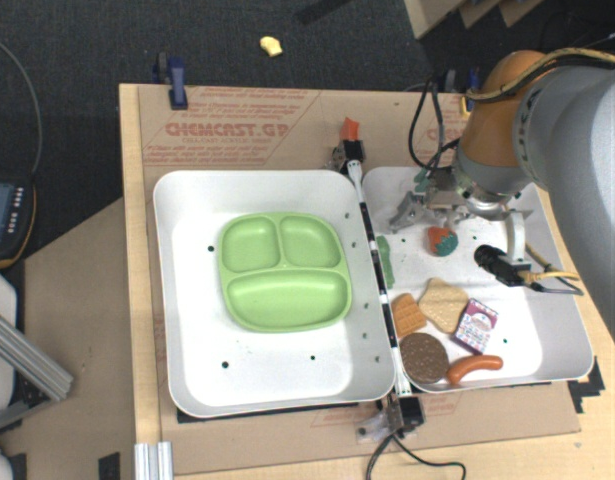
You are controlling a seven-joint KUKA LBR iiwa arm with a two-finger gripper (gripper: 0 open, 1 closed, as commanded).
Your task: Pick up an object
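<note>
Arm: grey, orange band, in over right bin point(565, 353) far edge.
Gripper point(442, 211): low at far-left corner of right bin; claw opening can't tell, wrist blocks it.
Strawberry toy point(443, 240): just below gripper, on bin floor.
Near corner: bread slice point(443, 303), brown disc point(423, 356), sausage point(472, 367), pink packet point(475, 326).
Left bin point(187, 298): green divided plate point(284, 271), centre.

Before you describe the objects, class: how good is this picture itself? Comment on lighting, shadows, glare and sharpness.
In the camera view, lighting is even and soft; the green plate and left bin look crisp, with faint shadows at the bin walls. The white bins run bright, near washed out, though without hard glare. The arm at the right is large and slightly soft, and its gripper area is hard to resolve.
</note>
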